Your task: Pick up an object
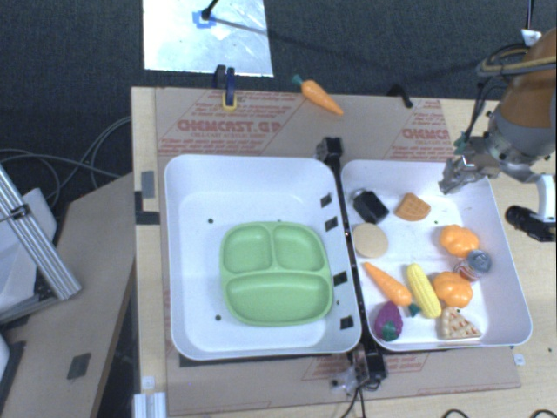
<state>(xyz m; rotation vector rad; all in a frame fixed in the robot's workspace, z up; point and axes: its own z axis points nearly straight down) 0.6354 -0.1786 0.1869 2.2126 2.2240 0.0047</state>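
The gripper hovers over the right bin's far edge; its state cannot be told. The toast piece lies nearest, just left and nearer the camera.

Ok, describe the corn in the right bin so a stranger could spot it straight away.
Find the right bin, the one full of toy food. Near its front edge lies the corn, a yellow ridged cob, between an orange carrot and an orange fruit. It is the only yellow piece there.
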